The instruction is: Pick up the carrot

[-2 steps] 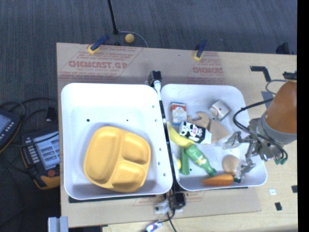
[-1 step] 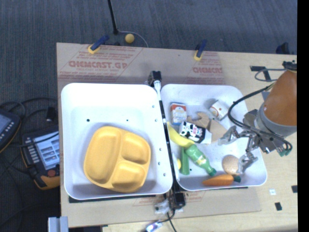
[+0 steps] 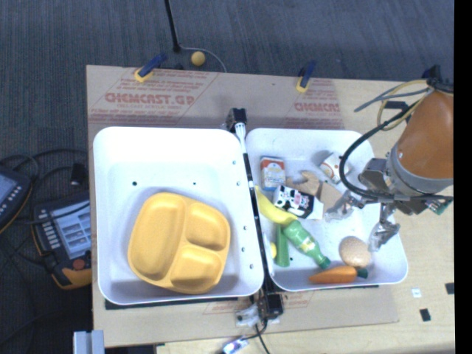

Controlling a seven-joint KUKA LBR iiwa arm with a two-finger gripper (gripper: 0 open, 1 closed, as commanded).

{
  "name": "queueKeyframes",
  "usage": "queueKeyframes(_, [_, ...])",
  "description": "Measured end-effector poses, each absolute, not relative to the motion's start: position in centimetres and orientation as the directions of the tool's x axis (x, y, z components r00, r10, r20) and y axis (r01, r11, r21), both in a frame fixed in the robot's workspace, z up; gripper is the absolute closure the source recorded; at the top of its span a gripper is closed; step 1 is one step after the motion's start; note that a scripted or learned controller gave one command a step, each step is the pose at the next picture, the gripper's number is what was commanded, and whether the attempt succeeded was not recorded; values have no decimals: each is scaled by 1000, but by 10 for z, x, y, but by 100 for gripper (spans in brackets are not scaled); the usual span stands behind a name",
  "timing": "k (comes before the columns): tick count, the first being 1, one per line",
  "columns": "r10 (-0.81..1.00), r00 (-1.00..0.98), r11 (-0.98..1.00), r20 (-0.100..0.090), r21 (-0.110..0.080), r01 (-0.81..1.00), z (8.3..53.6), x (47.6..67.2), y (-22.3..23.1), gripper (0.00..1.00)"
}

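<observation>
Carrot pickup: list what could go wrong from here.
1. The carrot lies against the right bin's near wall, so a descending claw might strike the rim instead of straddling it.
2. The egg sits just above the carrot, between it and the claw; it could get knocked or grabbed by mistake.
3. The green bottle ends near the carrot's tip, so a push could shift both.

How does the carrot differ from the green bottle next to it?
The carrot is orange and lies nearly level along the right bin's near wall; the green bottle lies slanted, further in. The carrot tapers to a point; the bottle is thicker and rounded. Both lie flat in one bin.
</observation>
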State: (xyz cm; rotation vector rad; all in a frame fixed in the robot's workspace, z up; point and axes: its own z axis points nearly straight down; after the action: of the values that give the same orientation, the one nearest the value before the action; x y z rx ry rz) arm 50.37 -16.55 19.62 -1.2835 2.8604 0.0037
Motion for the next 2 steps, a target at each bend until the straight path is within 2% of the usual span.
queueKeyframes(1, [-880, -475, 475, -6, 6, -880, 139, 486, -156, 0])
queueKeyframes(2, [-980, -200, 200, -5, 0, -980, 147, 485, -150, 0])
